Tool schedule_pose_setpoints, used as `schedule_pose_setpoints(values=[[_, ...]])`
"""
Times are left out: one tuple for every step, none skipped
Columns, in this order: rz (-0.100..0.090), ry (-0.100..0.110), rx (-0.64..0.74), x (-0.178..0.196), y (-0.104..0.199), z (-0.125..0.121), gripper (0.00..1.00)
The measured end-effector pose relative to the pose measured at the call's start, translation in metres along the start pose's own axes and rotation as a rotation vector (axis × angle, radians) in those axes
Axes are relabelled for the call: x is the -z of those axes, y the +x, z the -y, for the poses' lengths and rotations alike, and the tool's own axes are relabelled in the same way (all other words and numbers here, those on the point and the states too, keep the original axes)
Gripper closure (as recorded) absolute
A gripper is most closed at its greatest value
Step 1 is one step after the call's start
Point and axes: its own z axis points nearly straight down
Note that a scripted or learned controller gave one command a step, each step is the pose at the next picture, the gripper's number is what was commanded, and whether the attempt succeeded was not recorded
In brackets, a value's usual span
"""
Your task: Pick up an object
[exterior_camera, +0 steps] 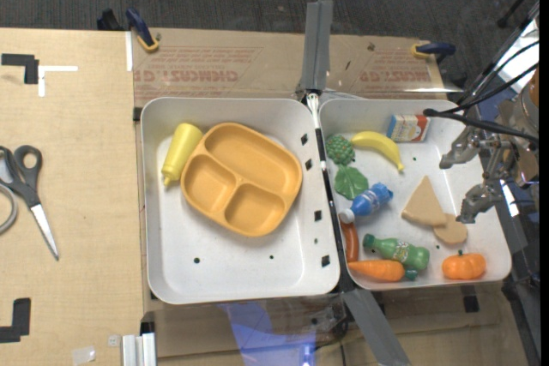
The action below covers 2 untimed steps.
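Observation:
The right bin (429,111) holds several toy foods: a banana (380,147), a small carton (407,127), a green broccoli piece (340,150), a green leaf (350,182), a blue bottle (371,201), a tan wedge (424,205), a green bottle (400,251), a carrot (376,271) and an orange pumpkin (463,266). My gripper (465,180) hovers over the right side of this bin, just right of the tan wedge. Its fingers are spread open with nothing between them.
In the left bin (232,287) lie a yellow divided plate (236,178) and a yellow bottle (180,152). Scissors (31,195) rest on the bench at far left. Cardboard (223,64) with blue clamps (141,27) lies behind the bins.

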Motion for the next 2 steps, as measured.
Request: schedule_pose_setpoints(values=[[-0.001, 0.000, 0.053, -0.160, -0.067, 0.001, 0.00], [-0.001, 0.002, -0.032, -0.184, -0.163, -0.024, 0.00]])
